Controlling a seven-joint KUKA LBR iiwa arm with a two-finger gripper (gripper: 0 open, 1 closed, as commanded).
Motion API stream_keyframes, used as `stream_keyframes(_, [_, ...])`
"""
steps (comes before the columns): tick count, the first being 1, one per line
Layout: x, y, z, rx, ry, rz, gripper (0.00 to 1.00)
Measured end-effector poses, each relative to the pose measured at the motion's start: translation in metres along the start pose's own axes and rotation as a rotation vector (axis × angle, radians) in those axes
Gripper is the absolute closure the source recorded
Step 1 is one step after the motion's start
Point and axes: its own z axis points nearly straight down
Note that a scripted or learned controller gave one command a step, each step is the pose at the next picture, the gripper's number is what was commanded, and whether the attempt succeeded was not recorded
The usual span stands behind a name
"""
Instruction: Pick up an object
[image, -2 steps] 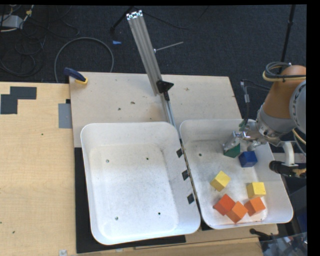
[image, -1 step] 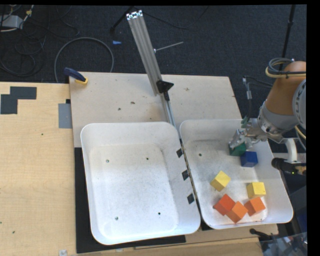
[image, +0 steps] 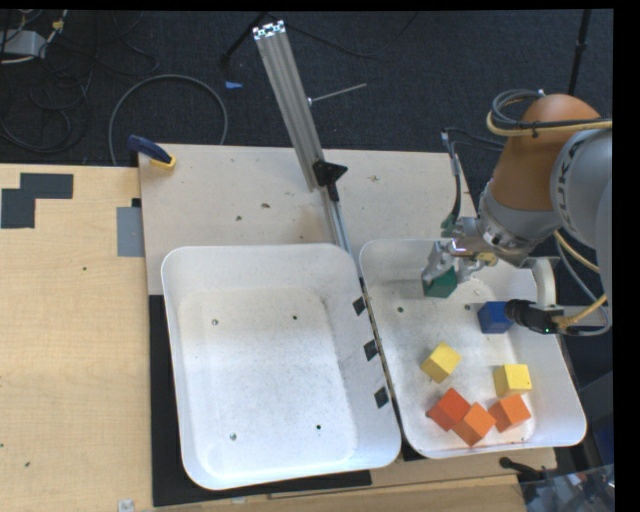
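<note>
**Entry: green block at the gripper, right bin — risk of slip**

Landmark: right bin (image: 545, 425), the white tray nearest the arm.

- Gripper (image: 441, 268): over the far end of the right bin, near its back wall. Fingers pinch a green block (image: 440, 285) at its upper part; most of the block hangs below the fingertips.
- Green block: at the far end of the right bin. Whether it rests on the floor or is just clear of it cannot be told.
- Blue block (image: 492, 318): in the right bin, just beside the green block toward the arm's side.
- Two yellow blocks (image: 440, 362) (image: 512, 379): mid-bin, apart from each other.
- Orange blocks (image: 472, 415): clustered at the near end of the right bin, touching.
- Left bin (image: 190, 270): beside the right bin, across the divider.

Risks, as judged: the hold looks shallow, so the green block may rotate or slide out on a quick lift. The nearby back wall could catch the block on a sideways move. The blue block sits close enough to be nudged by the wrist.
</note>
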Motion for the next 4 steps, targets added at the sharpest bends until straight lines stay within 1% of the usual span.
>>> stream_keyframes(1, [0.020, -0.012, 0.056, 0.000, -0.006, 0.006, 1.00])
stream_keyframes(2, [0.116, -0.033, -0.028, -0.001, 0.000, 0.000, 1.00])
stream_keyframes(3, [0.125, -0.029, -0.026, -0.003, -0.015, 0.019, 1.00])
stream_keyframes(4, [0.167, -0.082, -0.050, 0.007, -0.002, 0.006, 1.00])
